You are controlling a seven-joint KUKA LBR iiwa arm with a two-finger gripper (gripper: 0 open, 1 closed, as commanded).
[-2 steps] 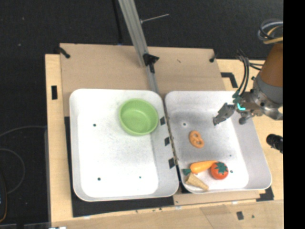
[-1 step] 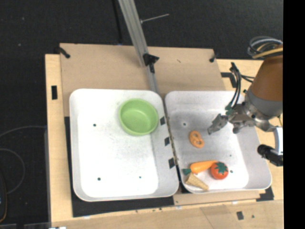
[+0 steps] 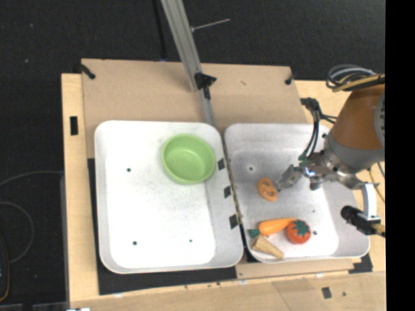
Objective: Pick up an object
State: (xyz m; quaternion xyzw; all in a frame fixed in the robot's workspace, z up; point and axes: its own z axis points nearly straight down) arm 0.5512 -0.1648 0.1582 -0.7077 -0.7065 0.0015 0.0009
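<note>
Round tan cookie-like piece (image 3: pixel 267 188) in right bin (image 3: pixel 259 144), gripper (image 3: pixel 286 179) beside it, grip state unclear, smooth green bowl (image 3: pixel 189 159) left.

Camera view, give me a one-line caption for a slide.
Gripper beside a small orange piece in the right bin; green bowl in the left bin.

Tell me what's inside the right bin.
The right bin holds a tan round piece, a carrot, a tomato and a beige wedge. The gripper reaches in beside the round piece; the arm covers the bin's far right corner.
</note>
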